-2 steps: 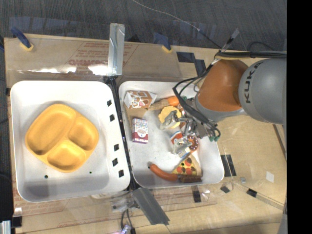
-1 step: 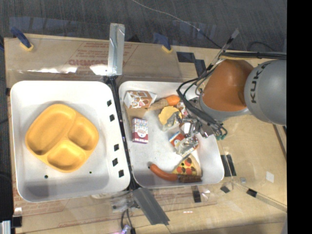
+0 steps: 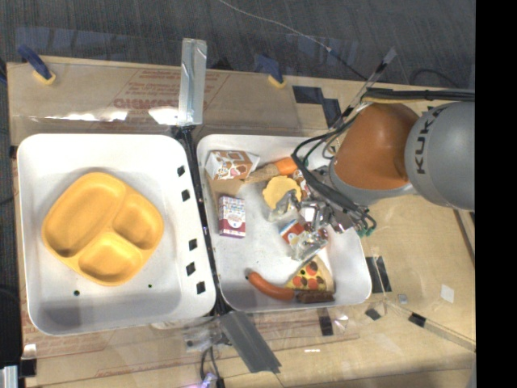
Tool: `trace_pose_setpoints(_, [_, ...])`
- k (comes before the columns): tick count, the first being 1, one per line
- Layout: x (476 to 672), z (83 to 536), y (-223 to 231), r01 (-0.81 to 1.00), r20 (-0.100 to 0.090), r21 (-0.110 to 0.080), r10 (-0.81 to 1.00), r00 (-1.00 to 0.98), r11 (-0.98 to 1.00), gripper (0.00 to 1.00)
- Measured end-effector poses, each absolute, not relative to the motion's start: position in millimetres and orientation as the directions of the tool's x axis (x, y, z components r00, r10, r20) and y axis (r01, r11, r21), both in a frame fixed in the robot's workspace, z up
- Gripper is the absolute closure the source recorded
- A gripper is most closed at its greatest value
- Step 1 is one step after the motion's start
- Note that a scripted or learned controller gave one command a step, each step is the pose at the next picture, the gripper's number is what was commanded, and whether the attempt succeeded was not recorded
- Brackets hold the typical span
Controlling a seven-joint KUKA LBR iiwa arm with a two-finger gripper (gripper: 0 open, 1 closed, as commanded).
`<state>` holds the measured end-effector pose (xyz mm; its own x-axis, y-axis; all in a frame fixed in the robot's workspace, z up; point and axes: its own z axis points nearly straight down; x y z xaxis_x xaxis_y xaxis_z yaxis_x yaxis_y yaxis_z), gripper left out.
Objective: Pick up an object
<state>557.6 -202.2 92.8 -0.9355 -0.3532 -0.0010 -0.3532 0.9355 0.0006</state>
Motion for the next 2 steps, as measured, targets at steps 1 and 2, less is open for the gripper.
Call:
trace_pose_setpoints(1, [562.6,92.9,-200.0,-0.428,-0.003,-0.002,-0.428,-0.904,0.904,0.0])
trace_pose_setpoints(2, [566.5,92.9,-195.2,-0.484,-0.004,-0.002,-0.484,-0.875,0.875,0.0])
